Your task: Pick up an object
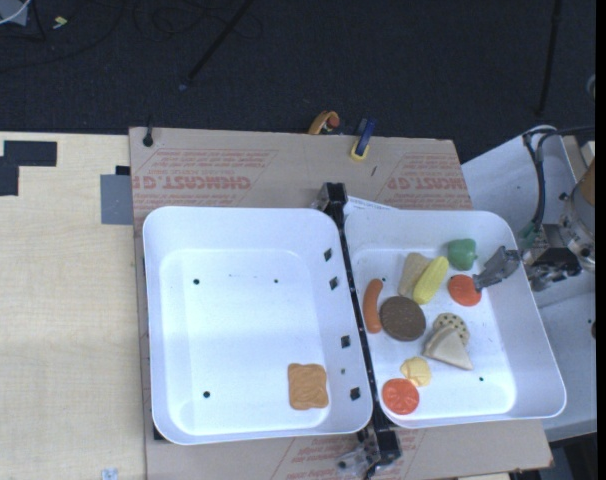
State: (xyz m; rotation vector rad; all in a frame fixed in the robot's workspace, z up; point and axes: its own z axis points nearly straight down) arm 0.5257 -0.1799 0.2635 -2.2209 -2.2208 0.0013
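Pincer (496, 267) low at the right bin's (523, 383) 3 o'clock edge, grip state unreadable, nosing toward the orange ball (464, 290) beside it, likely lining up a pick.

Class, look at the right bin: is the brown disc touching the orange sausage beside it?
Touching. In the camera view, the brown disc overlaps the orange sausage along its left edge, with no white bin floor between them.
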